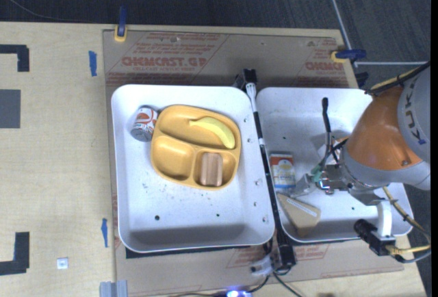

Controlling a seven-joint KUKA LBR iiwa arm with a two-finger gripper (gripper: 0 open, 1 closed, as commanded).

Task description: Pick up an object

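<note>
In the right bin [301,98], a small white and orange box [281,170] lies by the left wall. Just below it, near the front left corner, sits a tan wedge-shaped object [302,212]. My gripper [321,179] hangs low over the middle of this bin, just right of the box and above the tan wedge. The arm's orange band [383,135] hides most of it. I see nothing held in it.
The left bin [179,220] holds a yellow divided tray [171,152] with a banana [215,129] and a brown block [210,169] in it. A crushed can [143,123] lies at the tray's upper left. A black cable [326,121] runs across the right bin.
</note>
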